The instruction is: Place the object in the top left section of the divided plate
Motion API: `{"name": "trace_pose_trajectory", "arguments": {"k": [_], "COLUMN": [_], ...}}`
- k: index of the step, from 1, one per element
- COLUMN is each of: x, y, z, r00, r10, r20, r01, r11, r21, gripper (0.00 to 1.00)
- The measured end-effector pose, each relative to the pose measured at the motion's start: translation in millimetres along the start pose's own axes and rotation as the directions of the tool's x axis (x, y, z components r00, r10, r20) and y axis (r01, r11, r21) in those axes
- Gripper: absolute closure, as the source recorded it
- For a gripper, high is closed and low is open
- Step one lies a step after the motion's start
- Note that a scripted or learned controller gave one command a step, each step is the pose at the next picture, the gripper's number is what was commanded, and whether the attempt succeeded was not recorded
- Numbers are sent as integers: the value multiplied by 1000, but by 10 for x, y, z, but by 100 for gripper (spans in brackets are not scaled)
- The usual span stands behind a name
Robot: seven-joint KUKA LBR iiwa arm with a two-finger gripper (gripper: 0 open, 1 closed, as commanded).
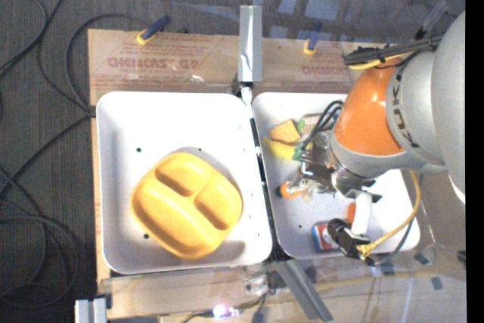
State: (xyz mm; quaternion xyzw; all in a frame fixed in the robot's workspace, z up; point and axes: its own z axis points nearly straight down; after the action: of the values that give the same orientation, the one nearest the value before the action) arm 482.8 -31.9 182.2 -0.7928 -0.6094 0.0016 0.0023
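bench [113, 79] | left bin [121, 132] | right bin [397, 197] | side by side

Bright, even overhead light, soft shadows inside both white bins [113, 163] (slight glare at the clear front edge).

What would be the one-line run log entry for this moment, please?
arm: over right bin | hand: low among objects | divided plate: left bin, sections bare | placement: not done

Yellow divided plate [187, 203] in left bin [121, 125], tilted. Arm over right bin [404, 234], above small objects [286, 134].
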Motion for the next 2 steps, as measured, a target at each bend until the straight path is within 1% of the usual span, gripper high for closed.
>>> {"name": "trace_pose_trajectory", "arguments": {"k": [1,2], "x": [680,780], "y": [-186,-202], "z": [3,-279], "r00": [1000,994], "r10": [10,107], "r20": [1,3], "r01": [-10,-107], "r11": [1000,994], "r21": [1,-3], "gripper": [100,100]}}
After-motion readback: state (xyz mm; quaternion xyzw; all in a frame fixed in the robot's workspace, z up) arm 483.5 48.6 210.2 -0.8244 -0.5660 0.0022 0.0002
